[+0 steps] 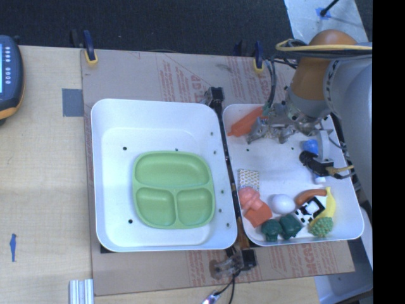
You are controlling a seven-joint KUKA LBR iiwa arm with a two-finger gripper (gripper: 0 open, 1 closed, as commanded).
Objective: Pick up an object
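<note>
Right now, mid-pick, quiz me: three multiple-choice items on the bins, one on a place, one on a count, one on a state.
1. Where is the green tray?
A. left bin
B. right bin
C. bare bench

2. How many compartments does the tray have?
A. two
B. three
C. five

3. How does the hand stand?
A. over the left bin
B. low at the right bin's far end, by the orange toy
C. parked off the bench

Answers: 1 A, it lies flat in the left bin. 2 B, one long compartment above two small ones. 3 B, the hand is beside the orange toy there.
</note>
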